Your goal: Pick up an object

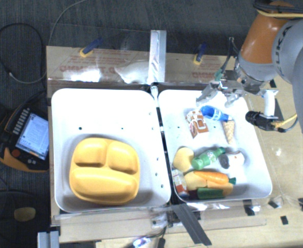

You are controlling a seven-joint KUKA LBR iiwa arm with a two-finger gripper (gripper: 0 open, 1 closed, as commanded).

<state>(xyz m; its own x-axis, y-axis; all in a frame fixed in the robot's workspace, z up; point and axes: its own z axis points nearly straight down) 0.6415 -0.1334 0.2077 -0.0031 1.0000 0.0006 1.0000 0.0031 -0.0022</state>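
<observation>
A dark carpeted floor with loose cables surrounds the counter (286,154), which carries two shallow white bins side by side. The left bin (63,107) holds one large yellow moulded piece (105,169) lying flat toward its near edge. The right bin (260,159) holds a cluster of small things: a blue bottle (214,112) near the far side, an orange-and-white packet (197,123) just beside it, a pale cone (229,131) to its right, and, toward the near edge, a green bottle (208,158), a carrot (213,177) and a yellowish lump (182,156) crowded together. The grey arm with its orange band (262,35) reaches in from the right. Its claw (220,93) hangs over the far side of the right bin, fingers spread apart and gripping nothing, just above the blue bottle. A handheld controller (25,138) lies on the floor to the left.
</observation>
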